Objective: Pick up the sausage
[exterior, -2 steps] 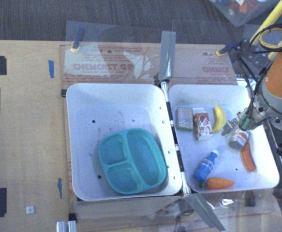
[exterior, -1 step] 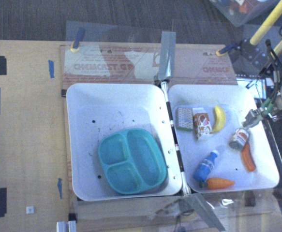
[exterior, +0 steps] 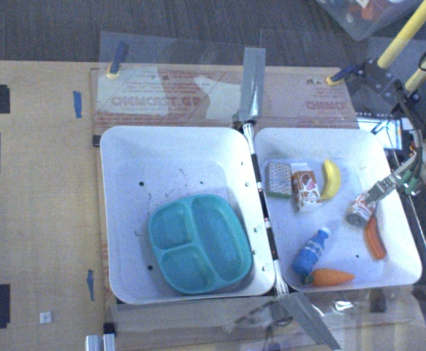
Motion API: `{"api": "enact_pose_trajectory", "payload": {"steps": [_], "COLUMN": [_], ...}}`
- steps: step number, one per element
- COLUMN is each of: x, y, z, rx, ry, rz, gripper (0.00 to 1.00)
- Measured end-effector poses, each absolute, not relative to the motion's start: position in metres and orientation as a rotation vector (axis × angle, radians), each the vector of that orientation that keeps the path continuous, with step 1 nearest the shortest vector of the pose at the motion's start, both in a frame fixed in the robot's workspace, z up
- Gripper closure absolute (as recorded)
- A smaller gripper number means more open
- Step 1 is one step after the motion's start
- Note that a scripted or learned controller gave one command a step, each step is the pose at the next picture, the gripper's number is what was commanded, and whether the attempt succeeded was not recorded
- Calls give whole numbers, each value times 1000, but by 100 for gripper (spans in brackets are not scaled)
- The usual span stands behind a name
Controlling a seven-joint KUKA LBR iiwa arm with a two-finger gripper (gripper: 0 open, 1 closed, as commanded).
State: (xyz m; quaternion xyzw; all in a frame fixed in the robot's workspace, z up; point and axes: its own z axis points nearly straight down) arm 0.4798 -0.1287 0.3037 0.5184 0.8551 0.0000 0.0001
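Gripper [exterior: 361, 212] position: you see it low in the right bin [exterior: 395, 265], near that bin's right wall, tip at the upper end of the sausage [exterior: 374, 238]. You cannot tell its state from this angle. The sausage is the orange-red piece lying along the right wall. Note the carrot [exterior: 332, 276] and blue bottle [exterior: 311, 251] toward the front, and the banana [exterior: 331, 178] farther back. The left bin [exterior: 125, 159] carries a teal divided plate [exterior: 199, 244].
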Motion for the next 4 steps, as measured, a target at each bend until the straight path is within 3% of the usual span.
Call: {"api": "enact_pose_trajectory", "payload": {"steps": [1,2,3,4], "x": [480,481,481,481], "y": [-128,-107,-150,-105], "z": [287,299,295,310], "rx": [1591,1419,1774,1716], "ry": [2708,2797,2587,2626], "rz": [0,2,1,2], "gripper": [100,100,100,100]}}
